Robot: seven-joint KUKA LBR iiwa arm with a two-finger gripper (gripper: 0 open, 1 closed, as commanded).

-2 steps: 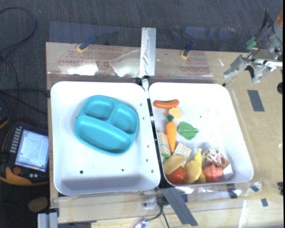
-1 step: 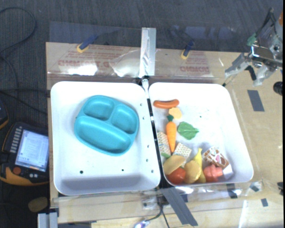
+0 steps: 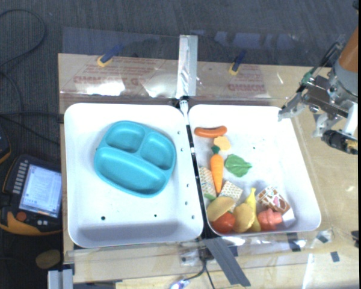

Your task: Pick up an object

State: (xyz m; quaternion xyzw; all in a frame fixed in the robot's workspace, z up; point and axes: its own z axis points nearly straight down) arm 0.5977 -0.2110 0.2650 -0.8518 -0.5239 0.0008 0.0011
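Toy food (image 3: 240,191) is all down in the right bin (image 3: 292,161), heaped toward its near-left side: a sausage (image 3: 210,131) at the top, a carrot (image 3: 217,164) and green leaf (image 3: 237,165) below it, then crackers, a banana (image 3: 245,212) and red pieces at the near end. The gripper (image 3: 325,110) hangs off beyond the bin's far-right corner, carrying nothing, and whether it's spread or closed I cannot tell. Nothing's picked yet, I'd say: the reach, descent, grasp and lift all remain, and the blue divided plate (image 3: 135,156) sits alone in the left bin (image 3: 84,215).
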